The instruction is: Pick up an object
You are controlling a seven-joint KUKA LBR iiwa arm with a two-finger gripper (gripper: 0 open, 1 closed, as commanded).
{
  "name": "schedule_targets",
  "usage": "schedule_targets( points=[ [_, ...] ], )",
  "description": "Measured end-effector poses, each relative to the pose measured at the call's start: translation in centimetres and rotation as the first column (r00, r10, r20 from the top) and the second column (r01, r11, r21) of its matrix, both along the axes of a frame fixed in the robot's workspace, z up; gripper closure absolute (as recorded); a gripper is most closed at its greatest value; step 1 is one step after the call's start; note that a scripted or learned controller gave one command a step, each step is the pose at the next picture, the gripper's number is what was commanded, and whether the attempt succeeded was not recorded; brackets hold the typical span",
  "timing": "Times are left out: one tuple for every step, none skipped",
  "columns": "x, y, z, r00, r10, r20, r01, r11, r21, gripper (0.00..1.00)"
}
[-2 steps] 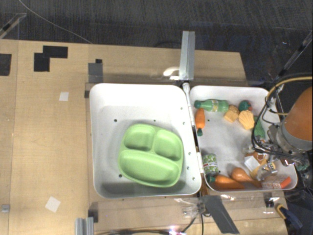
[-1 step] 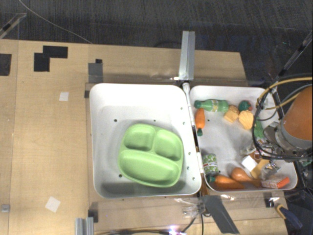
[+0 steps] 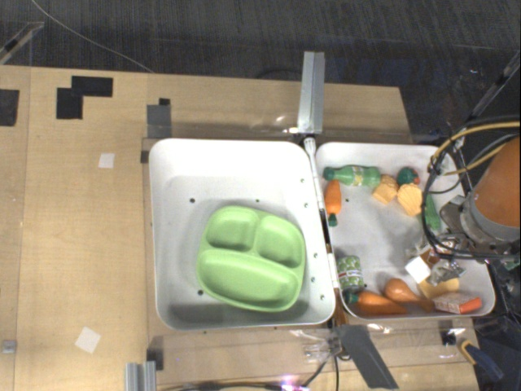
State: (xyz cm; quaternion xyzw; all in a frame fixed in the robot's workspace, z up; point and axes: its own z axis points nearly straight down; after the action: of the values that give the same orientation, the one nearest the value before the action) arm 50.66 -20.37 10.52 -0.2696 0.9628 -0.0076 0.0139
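Low over the right rear corner of the right shallow white bin [image 3: 376, 233]: the dark two-finger gripper [image 3: 444, 255], tangled in black and yellow cables. Open or closed, impossible to tell from this slant; nothing seen clamped in it. Just beside its tip, a small white block [image 3: 418, 269] and a pale yellow wedge [image 3: 444, 287]; touching or apart, not clear.

Above the gripper, the grey wrist and orange band of the arm [image 3: 498, 187], reaching in from the right.

Along the near wall of the same bin, left to right: a long orange toy carrot [image 3: 377, 304], a brown pear-shaped piece [image 3: 400, 290] and a pinkish-red flat piece [image 3: 457, 304]. Beside the divider, a small green patterned can [image 3: 350, 271] lying near the carrot's end.

At the far end, well apart from the gripper: a green plastic bottle [image 3: 352, 173] on its side, a short orange carrot-like piece [image 3: 333, 196] against the divider, two yellow lumpy pieces [image 3: 386, 190] [image 3: 411, 199] and a small red and green item [image 3: 407, 175].

In the left shallow white bin [image 3: 167, 218], a light green three-compartment plastic plate [image 3: 252, 257], flat, towards the near side.
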Motion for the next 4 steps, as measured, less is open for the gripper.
schedule_targets(
  points=[
    [4.9,-0.2,17.7,0.987,-0.160,-0.011,0.161,0.987,0.005,1.00],
    [12.5,9.2,16.2,0.996,-0.087,-0.022,0.088,0.996,0.013,1.00],
    [12.6,8.7,17.8,0.995,-0.095,-0.008,0.095,0.995,0.011,1.00],
    [9.3,13.0,12.2,0.993,-0.112,-0.027,0.113,0.994,0.011,1.00]
  ],
)
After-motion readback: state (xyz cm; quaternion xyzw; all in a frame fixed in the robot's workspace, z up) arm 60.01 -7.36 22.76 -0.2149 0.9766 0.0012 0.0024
